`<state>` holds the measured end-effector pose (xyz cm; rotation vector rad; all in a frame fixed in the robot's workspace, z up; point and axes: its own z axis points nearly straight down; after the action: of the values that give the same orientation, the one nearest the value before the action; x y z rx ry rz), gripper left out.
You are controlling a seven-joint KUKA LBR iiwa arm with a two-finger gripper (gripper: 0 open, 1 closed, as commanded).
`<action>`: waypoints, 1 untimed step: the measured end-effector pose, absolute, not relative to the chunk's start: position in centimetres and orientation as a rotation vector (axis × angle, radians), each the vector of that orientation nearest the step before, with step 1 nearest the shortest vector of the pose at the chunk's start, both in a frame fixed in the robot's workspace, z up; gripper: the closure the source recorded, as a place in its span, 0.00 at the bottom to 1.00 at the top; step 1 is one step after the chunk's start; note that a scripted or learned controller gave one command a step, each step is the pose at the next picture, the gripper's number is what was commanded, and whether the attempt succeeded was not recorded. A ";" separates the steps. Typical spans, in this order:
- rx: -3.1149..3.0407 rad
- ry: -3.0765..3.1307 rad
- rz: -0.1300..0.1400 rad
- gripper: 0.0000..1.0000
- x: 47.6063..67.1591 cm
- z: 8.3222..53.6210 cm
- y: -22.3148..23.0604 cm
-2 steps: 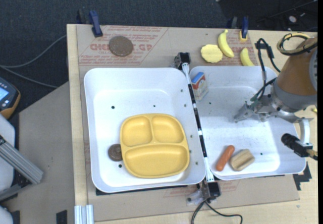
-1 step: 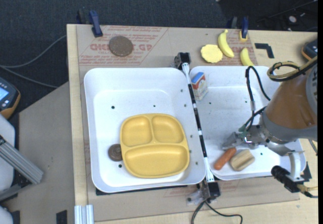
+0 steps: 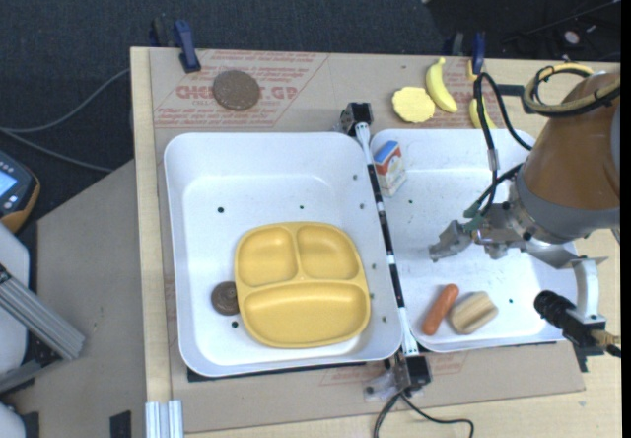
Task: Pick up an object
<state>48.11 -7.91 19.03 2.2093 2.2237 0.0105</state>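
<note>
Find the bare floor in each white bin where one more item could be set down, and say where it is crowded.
Left white bin: bare floor behind the yellow divided plate; its front is crowded with the brown disc. Right white bin: bare between the small carton and the gripper; crowded at the front by the orange sausage and bread roll.

Orange band [image 3: 582, 165], grey wrist, black cables [image 3: 487, 120]

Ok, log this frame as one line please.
gripper over right bin, nothing seen held | hot dog and bun lower down | carton top left | yellow tray in left bin
</note>
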 end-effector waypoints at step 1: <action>2.222 2.212 -0.003 0.00 53.4 15.4 -15.6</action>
<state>53.35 -15.64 15.35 2.2224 2.2121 -0.0027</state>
